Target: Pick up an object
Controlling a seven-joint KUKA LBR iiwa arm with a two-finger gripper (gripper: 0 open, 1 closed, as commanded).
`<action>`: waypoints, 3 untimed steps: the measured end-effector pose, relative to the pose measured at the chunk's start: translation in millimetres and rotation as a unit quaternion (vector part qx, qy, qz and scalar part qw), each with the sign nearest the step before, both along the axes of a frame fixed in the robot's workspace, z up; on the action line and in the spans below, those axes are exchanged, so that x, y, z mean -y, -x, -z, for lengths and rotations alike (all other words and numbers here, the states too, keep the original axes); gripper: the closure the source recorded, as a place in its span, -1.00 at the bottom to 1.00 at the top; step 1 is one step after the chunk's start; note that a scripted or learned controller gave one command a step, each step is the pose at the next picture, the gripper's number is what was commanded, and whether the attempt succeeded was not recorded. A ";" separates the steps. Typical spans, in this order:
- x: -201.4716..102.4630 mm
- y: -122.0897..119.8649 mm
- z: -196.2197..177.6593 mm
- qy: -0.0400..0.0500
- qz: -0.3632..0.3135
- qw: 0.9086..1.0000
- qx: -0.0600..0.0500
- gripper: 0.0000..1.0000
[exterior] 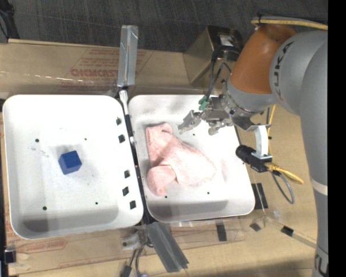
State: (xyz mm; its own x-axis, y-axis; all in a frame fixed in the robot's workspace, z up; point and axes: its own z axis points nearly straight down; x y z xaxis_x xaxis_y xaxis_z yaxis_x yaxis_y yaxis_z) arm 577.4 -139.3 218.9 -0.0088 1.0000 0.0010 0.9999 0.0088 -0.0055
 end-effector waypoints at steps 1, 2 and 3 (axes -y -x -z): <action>12.7 -16.5 126.7 0.000 0.038 0.999 0.002 -1.00; -33.3 -31.6 126.6 0.000 -0.038 0.999 0.003 -1.00; -43.3 -76.0 126.2 0.000 -0.067 0.998 0.002 -1.00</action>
State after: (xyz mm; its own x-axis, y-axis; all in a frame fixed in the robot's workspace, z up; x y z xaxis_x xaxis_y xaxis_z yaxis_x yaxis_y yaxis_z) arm 653.4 -96.0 92.7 -0.1416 0.9899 0.0006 0.9899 0.1416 -0.0011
